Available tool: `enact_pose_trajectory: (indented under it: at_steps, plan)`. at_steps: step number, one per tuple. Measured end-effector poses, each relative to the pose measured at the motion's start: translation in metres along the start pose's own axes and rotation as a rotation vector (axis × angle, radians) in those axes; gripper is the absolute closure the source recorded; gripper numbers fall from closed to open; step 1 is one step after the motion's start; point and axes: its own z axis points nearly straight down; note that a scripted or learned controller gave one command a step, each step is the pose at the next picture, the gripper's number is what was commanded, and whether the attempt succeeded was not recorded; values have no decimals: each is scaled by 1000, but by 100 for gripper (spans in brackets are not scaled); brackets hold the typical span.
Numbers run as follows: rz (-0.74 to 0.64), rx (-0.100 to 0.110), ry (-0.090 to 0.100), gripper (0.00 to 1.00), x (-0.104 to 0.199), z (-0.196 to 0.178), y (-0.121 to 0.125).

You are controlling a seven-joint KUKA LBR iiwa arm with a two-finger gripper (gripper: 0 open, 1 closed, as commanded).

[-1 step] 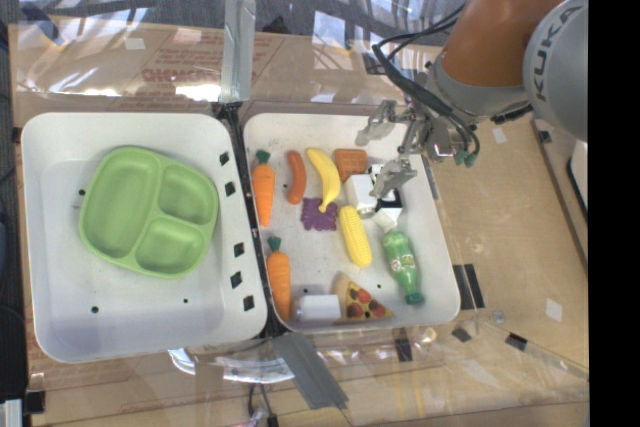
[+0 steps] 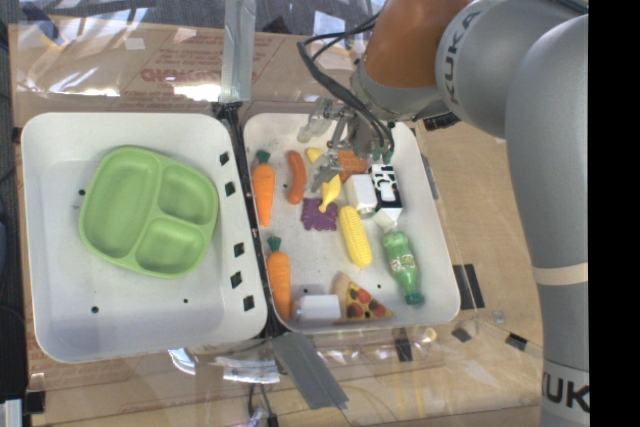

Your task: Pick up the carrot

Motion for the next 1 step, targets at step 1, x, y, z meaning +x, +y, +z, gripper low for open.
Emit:
enact_pose_trajectory:
  at_steps: [1]
  plan:
    - [49, 1, -2, 0, -4, 70, -8]
